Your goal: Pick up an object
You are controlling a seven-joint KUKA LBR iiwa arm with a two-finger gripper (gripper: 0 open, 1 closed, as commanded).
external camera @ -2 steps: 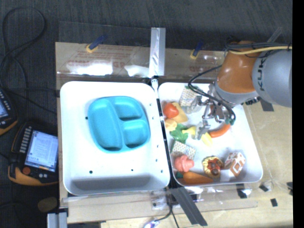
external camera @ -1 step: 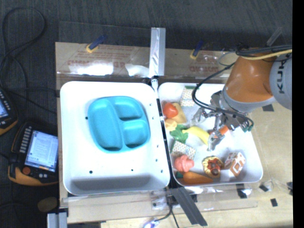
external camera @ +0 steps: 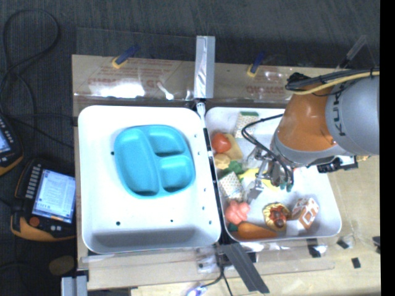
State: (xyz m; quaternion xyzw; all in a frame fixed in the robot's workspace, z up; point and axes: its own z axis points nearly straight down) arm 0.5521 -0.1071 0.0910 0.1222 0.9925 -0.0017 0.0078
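Camera view: grey arm with orange band sits over the right white bin (external camera: 330,224), jaws (external camera: 270,179) down amid the toy clutter; can't tell how wide they stand or whether anything's between them. Likely targets near the jaws: round red plastic tomato (external camera: 220,142) up-left, orange plastic carrot (external camera: 254,230) below, pink rounded toy (external camera: 236,212) just above the carrot. All look light, rigid, slick. I'd take the carrot across its thick middle. Blue sectioned plastic tray (external camera: 154,159) lies in the left white bin (external camera: 99,227).
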